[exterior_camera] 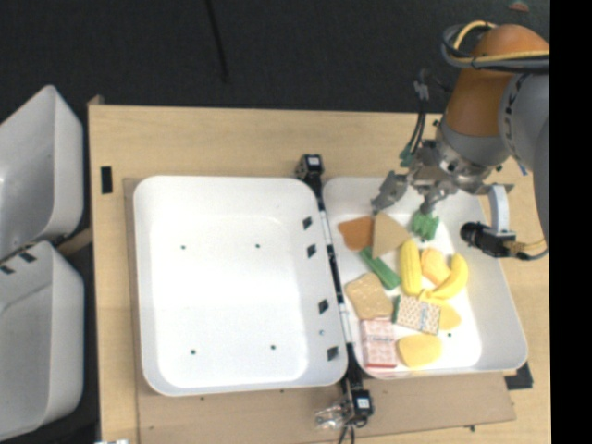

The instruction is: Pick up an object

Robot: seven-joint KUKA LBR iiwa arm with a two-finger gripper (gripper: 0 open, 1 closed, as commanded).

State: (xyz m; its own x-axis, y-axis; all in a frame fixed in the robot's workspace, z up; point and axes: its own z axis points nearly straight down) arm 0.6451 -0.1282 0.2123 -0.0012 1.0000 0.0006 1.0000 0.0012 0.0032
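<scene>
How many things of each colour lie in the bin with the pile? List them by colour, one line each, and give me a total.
Yellow pieces: 5
Green pieces: 2
Tan pieces: 2
Orange-brown piece: 1
Printed boxes: 2
Total: 12, as far as the overlapping pile lets me tell.

A pale wooden bench (231, 146) stands on a dark, nearly black floor (231, 35), and two white rounded chairs or housings (32, 248) sit just beside its left edge.
</scene>
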